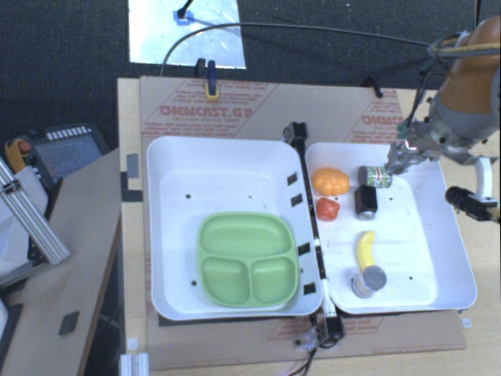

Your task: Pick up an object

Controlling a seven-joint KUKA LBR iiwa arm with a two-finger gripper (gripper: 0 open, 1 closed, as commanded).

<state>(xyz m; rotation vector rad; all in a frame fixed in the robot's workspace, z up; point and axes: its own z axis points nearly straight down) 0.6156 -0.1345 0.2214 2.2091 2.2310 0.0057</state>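
The worktop (pixel 258 100) carries two white bins side by side. The left bin (pixel 227 163) holds a green divided tray (pixel 246 258). The right bin (pixel 438 241) holds the loose things: an orange fruit (pixel 330 181) and a small red piece (pixel 326 207) near the divider, a green-banded can (pixel 376 177) on its side at the far end, a dark can (pixel 365 200) just below it, and nearer the front a banana (pixel 365 249) touching a grey-capped piece (pixel 369 279).

The arm (pixel 470 84) reaches in from the right, and the gripper (pixel 401 159) hangs low over the far end of the right bin, just beside the green-banded can. Whether the jaws are apart or together cannot be told at this size, and nothing shows between them.

As a judgement, the pick is not yet made: every object lies on the bin floor, and the gripper seems lined up for the green-banded can. Closing on it and lifting remain.
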